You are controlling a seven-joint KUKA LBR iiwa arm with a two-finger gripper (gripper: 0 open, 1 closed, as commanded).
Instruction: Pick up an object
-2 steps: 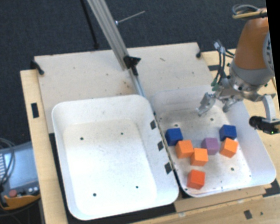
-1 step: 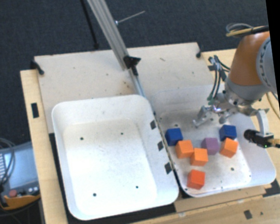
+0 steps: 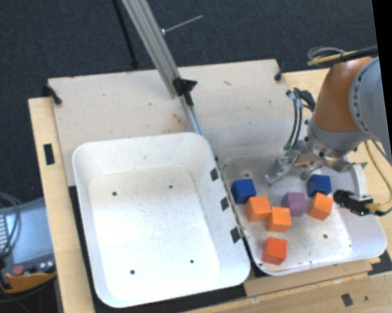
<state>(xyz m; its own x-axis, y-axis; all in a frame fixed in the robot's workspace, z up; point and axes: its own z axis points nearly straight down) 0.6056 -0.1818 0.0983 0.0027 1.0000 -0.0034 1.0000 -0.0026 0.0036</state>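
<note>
Lowest in the right bin point(image 3: 368, 240), the orange-red cube point(image 3: 274, 249) sits apart, an easier target; whether the gripper point(image 3: 299, 166) is open, I cannot tell.

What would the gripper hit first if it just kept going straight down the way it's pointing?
Probably the right bin's floor by the purple cube and nearer blue cube; the gripper hangs just above them. Depth is unclear.

Gripper point(image 3: 292, 166) hangs over right bin point(image 3: 368, 240); blue cube point(image 3: 318, 184) just beside the fingers, purple cube point(image 3: 295, 203) and orange cubes point(image 3: 268, 213) crowd below them; bare floor lies above the fingers
</note>
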